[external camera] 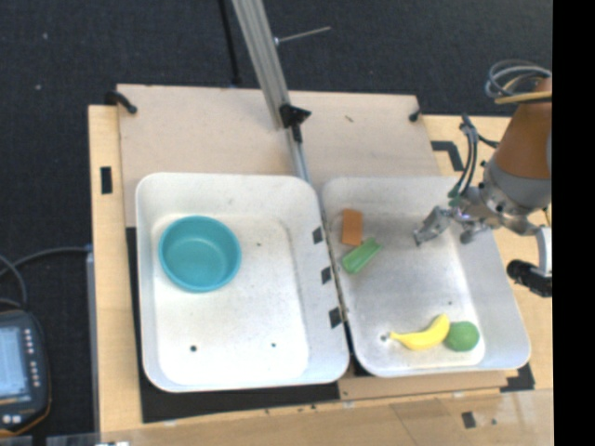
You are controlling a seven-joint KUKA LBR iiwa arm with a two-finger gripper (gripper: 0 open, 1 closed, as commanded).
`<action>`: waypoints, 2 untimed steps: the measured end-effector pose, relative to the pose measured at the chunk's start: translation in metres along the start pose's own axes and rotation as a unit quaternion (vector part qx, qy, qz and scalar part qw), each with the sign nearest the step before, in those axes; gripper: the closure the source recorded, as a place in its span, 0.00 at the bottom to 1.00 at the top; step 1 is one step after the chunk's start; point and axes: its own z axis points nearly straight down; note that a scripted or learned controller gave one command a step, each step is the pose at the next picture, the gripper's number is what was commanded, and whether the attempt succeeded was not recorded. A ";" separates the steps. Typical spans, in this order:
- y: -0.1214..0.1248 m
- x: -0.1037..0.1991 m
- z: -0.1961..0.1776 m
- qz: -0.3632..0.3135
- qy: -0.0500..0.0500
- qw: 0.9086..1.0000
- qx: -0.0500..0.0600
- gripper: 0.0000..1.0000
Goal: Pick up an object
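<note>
My gripper (448, 228) hangs over the right side of the right bin (409, 193), its two fingers spread apart with nothing between them. An orange block (350, 227) and a green block (360, 255) lie at the bin's left side, well left of the gripper. A yellow banana (420, 334) and a green ball (462, 335) rest near the bin's front edge, below the gripper. A teal bowl (199, 253) sits in the left bin (232, 342).
A slanted metal pole (265, 54) rises from the back of the bench between the bins. Black clips (327, 274) line the seam between the two bins. A screen device (19, 365) sits off the bench at the far left.
</note>
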 end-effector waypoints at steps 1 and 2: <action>-0.001 -0.001 0.052 0.001 0.000 1.000 0.000 0.00; 0.001 -0.002 0.037 0.002 -0.001 1.000 -0.004 1.00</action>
